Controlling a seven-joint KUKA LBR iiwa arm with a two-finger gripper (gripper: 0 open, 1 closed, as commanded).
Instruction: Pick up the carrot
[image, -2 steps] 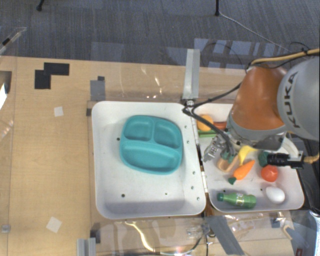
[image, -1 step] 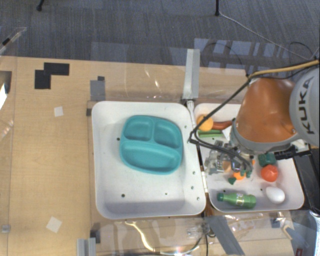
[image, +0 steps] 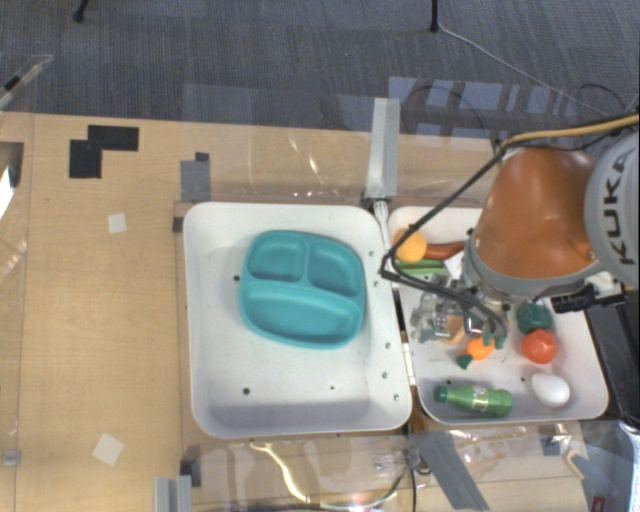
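Nearest you, a green bottle (image: 474, 400) and a white egg (image: 550, 388) lie along the right bin (image: 600, 405)'s front. Behind them sits the carrot (image: 477, 351), orange body, green tip; its long axis slants, tip toward front-left. Your gripper (image: 455, 315) hangs just above it; grip state can't be told. Farther left, a teal tray (image: 302, 288) rests in the left bin (image: 215, 330).

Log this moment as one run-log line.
gripper: low in right white bin, over small orange carrot | grasp: unconfirmed | left bin: teal divided plastic plate
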